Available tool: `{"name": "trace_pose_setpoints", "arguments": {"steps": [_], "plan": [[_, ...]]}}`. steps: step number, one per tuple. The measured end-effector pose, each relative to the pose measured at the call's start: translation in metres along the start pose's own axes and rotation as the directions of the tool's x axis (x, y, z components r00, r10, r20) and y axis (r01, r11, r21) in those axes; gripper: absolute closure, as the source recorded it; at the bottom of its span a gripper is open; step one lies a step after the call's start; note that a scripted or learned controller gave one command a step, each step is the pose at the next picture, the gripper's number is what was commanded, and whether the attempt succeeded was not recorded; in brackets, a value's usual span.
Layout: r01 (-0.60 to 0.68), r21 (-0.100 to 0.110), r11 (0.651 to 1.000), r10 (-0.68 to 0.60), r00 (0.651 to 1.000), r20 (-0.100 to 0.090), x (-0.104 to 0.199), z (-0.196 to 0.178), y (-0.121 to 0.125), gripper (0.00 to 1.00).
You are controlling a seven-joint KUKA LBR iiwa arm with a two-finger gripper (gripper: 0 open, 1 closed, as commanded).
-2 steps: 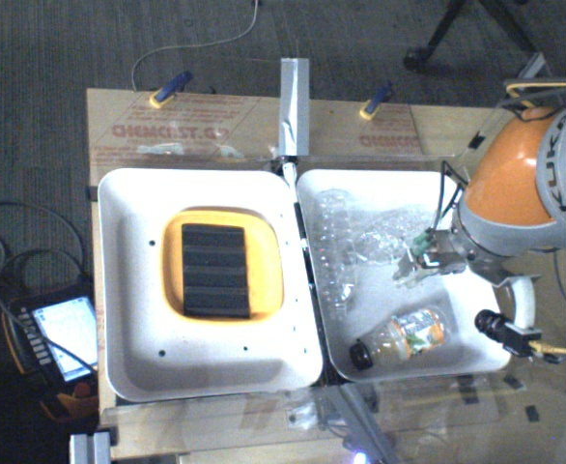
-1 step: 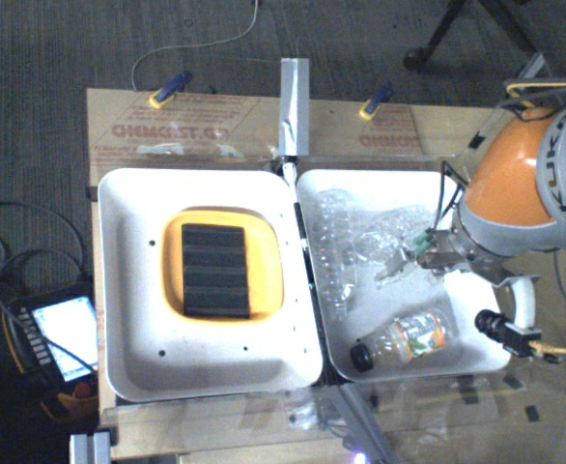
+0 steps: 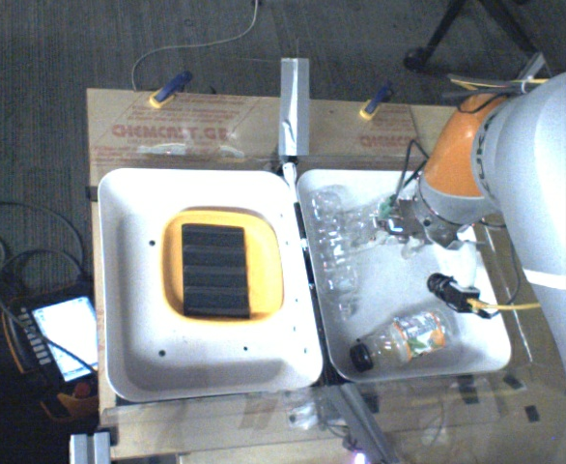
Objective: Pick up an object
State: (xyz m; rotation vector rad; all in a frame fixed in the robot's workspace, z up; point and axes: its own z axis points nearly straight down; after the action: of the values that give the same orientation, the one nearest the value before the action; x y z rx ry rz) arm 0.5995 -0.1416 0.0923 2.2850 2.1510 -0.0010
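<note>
While a clear plastic bottle with a black cap (image 3: pixel 401 340) lies on its side at the right white bin's (image 3: pixel 336 356) near edge, we see crumpled clear plastic (image 3: pixel 336 240) beyond it. Farther back, the gripper (image 3: pixel 404 222) hangs beside that plastic; we cannot tell its state. In the left white bin (image 3: pixel 119 259) rests a yellow tray with black slats (image 3: pixel 222 264).

Two white bins, smooth moulded plastic, slight sheen: left bin (image 3: pixel 128 259), right bin (image 3: pixel 486 351). Inside the left bin, yellow tray (image 3: pixel 175 259), glossy plastic, holding a matt black ribbed insert (image 3: pixel 215 271). In the right bin, clear plastic bottle (image 3: pixel 404 338) with paper-like printed label and dark cap; beside it a transparent crinkled plastic piece (image 3: pixel 336 240), shiny. Behind the bins, brown cardboard sheet (image 3: pixel 186 133), matt, printed red. Metal strip (image 3: pixel 294 109) between the bins, brushed grey. Arm (image 3: pixel 534 172): smooth grey shell, glossy orange band. Floor (image 3: pixel 51 46): dark rough carpet.
</note>
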Motion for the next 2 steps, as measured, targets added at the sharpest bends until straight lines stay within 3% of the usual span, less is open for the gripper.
{"name": "trace_pose_setpoints", "arguments": {"steps": [1, 2], "plan": [[0.143, 0.022, 0.989, -0.144, 0.990, 0.009, 0.032, 0.002, 0.057, 0.00], [-0.008, 0.007, 1.000, 0.008, 1.000, 0.001, -0.020, -0.040, 0.065, 0.00]]}}
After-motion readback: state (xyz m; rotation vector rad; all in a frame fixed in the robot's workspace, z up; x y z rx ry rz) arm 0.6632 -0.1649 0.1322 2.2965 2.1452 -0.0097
